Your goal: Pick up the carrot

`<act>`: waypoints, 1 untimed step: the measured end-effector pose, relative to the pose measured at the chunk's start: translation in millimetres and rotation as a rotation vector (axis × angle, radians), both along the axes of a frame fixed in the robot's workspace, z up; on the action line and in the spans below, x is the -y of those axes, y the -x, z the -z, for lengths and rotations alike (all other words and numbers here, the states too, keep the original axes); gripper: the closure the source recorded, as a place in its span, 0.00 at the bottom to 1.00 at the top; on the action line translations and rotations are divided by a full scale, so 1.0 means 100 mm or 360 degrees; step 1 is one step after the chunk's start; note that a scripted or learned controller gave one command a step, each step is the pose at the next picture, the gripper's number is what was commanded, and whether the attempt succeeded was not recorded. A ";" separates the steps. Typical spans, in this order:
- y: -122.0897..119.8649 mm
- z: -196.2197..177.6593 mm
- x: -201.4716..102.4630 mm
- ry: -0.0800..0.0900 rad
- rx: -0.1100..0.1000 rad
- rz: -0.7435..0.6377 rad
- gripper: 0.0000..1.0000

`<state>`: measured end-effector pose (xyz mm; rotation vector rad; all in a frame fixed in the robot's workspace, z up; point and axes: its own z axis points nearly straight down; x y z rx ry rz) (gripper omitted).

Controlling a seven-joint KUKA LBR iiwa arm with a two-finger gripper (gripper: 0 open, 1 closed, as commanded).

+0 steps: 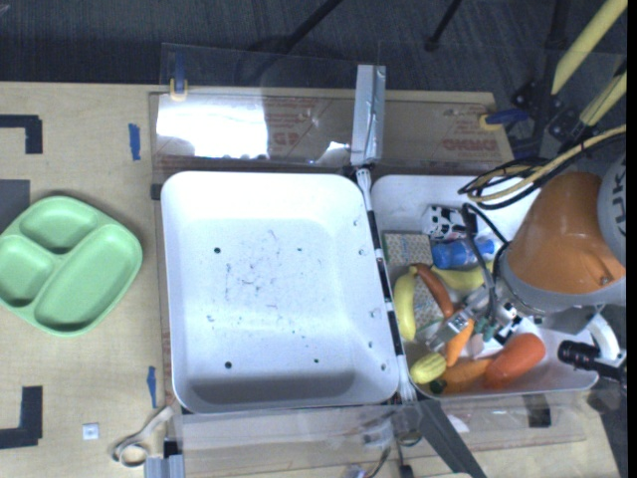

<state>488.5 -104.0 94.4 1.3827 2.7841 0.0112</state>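
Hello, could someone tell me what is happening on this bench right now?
A robot arm reaches from the right into the right bin, which holds a pile of toy food. Its gripper is down among the pieces, right at a small carrot beside a banana. The left bin sits alongside, and a green divided plate lies on the bench.

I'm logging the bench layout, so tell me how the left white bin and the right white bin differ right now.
The left bin shows a bare, faintly scuffed floor; the right bin holds a heap of toy food, including a banana and the carrot. The left bin lies open to the camera, while the arm hangs over the right bin, covering part of it. Both are shallow, white and sit side by side.
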 end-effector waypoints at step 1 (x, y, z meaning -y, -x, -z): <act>-0.28 -0.93 0.42 -0.0011 -0.0047 -0.0122 0.00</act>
